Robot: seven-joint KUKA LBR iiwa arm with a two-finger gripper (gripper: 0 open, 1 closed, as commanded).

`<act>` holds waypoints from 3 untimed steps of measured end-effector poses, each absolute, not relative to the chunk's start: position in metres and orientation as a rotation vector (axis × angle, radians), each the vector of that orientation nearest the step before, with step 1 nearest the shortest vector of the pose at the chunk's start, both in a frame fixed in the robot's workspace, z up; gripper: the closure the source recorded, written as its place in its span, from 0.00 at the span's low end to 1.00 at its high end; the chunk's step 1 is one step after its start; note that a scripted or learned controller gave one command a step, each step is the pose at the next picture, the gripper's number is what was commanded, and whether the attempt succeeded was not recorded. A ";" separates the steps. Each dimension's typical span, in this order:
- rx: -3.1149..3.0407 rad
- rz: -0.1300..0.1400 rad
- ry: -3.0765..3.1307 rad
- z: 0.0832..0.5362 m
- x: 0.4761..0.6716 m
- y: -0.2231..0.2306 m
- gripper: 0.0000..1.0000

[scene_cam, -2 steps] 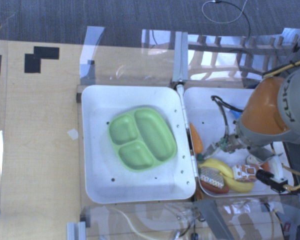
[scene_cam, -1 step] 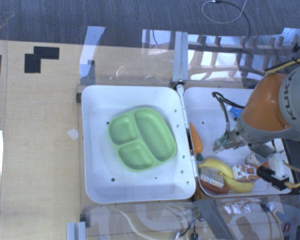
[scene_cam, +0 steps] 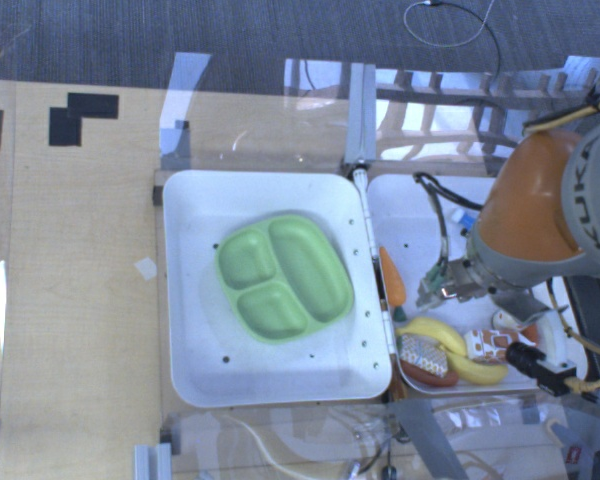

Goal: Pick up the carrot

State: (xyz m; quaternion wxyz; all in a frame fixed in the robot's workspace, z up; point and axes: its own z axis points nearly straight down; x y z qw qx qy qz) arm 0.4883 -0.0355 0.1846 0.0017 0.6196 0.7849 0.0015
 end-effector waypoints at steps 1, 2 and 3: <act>1.840 0.003 2.544 0.197 0.493 0.006 1.00; 1.833 0.006 2.546 0.207 0.494 0.007 1.00; 1.926 0.002 2.479 0.184 0.488 -0.047 1.00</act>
